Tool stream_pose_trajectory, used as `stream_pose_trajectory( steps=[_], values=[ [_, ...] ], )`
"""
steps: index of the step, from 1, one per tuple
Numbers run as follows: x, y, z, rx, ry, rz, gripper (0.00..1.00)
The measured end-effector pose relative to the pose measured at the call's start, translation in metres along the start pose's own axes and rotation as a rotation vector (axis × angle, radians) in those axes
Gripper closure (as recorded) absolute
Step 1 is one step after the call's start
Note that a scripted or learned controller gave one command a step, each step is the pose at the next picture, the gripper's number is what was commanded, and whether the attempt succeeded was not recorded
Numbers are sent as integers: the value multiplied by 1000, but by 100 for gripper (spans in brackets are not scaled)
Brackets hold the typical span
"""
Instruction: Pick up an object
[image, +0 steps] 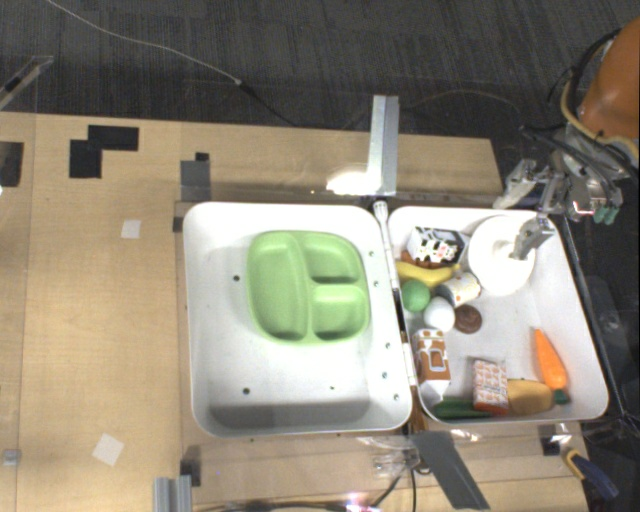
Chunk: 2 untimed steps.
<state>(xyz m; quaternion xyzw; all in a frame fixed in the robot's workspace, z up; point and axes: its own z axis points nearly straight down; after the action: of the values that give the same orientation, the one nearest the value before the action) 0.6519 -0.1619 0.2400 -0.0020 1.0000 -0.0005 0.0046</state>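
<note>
Candidate objects lay crowded in the right bin: a white dish, a cow-patterned item, a banana, a green ball, a white egg, a brown ball, a carrot and two small printed cartons along the near wall. None had been lifted. The gripper hung over the dish's far right edge, near the bin's back corner; whether it was open or closed could not be told (the view was too coarse there). The step was judged to be the approach. The next move would call for settling on one target and descending squarely, since the dish looked too flat to pinch easily. The printing on the cartons was too small to read. The left bin held a green divided tray, on the wooden bench.
</note>
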Motion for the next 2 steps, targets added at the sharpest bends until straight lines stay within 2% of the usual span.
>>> stream_pose_trajectory(
  steps=[1,2],
  values=[
    [57,-23,87,0,5,182,0],
    [88,-40,141,2,-6,216,0]
  ],
)
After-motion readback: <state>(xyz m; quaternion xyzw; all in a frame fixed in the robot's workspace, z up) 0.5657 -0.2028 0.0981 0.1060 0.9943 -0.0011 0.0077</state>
